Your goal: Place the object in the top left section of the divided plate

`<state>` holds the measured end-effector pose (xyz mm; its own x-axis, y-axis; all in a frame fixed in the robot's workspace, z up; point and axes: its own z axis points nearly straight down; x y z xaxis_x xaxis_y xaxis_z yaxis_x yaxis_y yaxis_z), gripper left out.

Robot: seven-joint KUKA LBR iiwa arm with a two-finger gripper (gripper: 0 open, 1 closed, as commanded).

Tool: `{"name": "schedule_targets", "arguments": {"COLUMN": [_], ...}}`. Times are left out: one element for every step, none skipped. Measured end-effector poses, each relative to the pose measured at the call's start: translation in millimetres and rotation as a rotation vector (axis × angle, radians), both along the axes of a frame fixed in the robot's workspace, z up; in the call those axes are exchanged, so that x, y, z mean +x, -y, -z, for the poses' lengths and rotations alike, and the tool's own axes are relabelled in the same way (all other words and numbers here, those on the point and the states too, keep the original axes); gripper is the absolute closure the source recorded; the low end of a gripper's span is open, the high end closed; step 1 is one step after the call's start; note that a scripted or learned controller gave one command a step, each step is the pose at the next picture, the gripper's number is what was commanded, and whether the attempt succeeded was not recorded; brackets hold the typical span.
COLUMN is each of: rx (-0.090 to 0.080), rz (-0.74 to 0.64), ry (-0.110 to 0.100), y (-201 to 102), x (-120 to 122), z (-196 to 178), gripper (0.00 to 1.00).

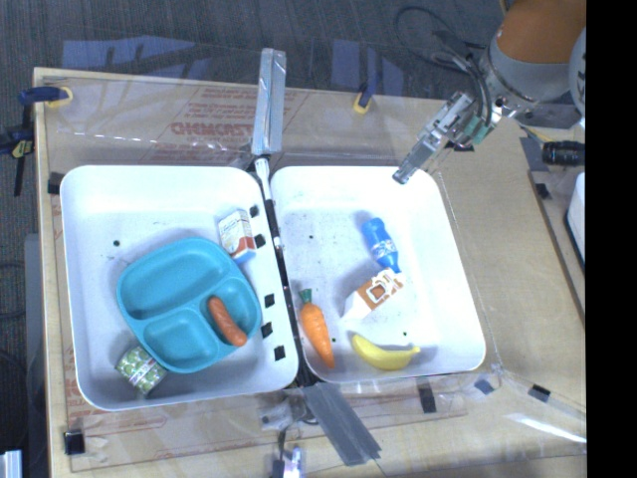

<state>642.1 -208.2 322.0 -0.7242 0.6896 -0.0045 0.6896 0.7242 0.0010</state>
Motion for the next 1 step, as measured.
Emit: {"name": "schedule_targets", "arguments": {"rx": [-0.001], "rz": [-0.231], "ry": [0.0], "y": [0.3], "x": [3.2], "z": [-24.5], "gripper": [0.0]}}
